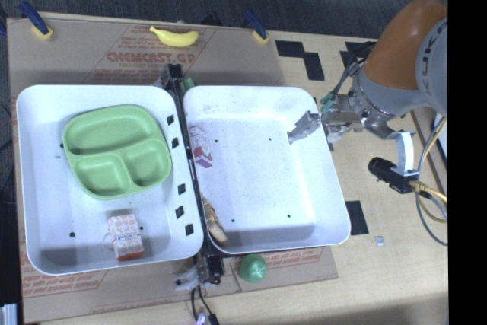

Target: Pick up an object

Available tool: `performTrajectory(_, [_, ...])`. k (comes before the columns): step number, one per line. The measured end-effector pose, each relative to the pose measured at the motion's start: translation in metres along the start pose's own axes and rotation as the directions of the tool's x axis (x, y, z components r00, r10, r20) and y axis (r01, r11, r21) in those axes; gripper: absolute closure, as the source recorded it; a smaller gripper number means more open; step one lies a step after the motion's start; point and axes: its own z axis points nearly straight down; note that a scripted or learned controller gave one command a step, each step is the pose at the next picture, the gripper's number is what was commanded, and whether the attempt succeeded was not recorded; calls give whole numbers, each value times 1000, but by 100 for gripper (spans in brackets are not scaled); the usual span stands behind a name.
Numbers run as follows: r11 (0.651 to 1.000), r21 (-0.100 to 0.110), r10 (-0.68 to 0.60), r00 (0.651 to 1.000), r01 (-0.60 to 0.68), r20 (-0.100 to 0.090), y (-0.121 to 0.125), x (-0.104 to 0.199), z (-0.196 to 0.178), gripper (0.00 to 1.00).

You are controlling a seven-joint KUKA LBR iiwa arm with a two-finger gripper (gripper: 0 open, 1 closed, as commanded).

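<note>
Grey gripper (304,125) poised over right bin's (335,202) upper right rim, finger state impossible to tell, nothing visibly held, with the pick of an object not yet done.

The claw (304,125) hangs over the right rim of the right bin (259,232), with the left bin (30,164) beyond it, well to the claw's left. In that far bin a divided tray (116,150) lies toward the back and a small packet (124,234) sits in front of it, both well apart from the claw. A banana (174,35) rests on the surface (365,270) behind the bins, and a ball (253,267) lies on it just before the right bin's front edge, left of the claw.
</note>
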Motion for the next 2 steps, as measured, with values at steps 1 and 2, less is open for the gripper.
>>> performTrajectory(1, [1000,-1,-2,1000,2,0,-45,0,139,0])
performTrajectory(2, [1000,-2,-1,1000,1,0,28,0,85,0])
